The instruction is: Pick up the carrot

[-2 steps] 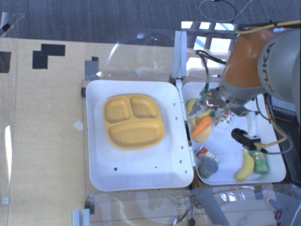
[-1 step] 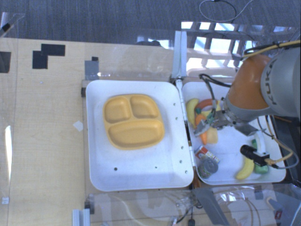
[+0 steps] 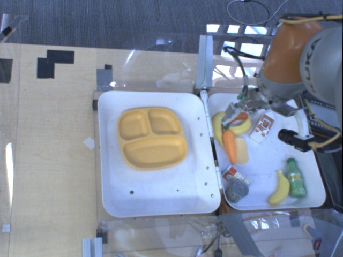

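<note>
1. The carrot lay in the right bin, near its left wall, with the leafy end toward the far edge.
2. The gripper hung just above this leafy end, beside a yellow fruit; I could not tell whether it was spread or closed.
3. A good grasp would probably take the orange body across its width, away from the wall and the neighbouring pale block.
</note>
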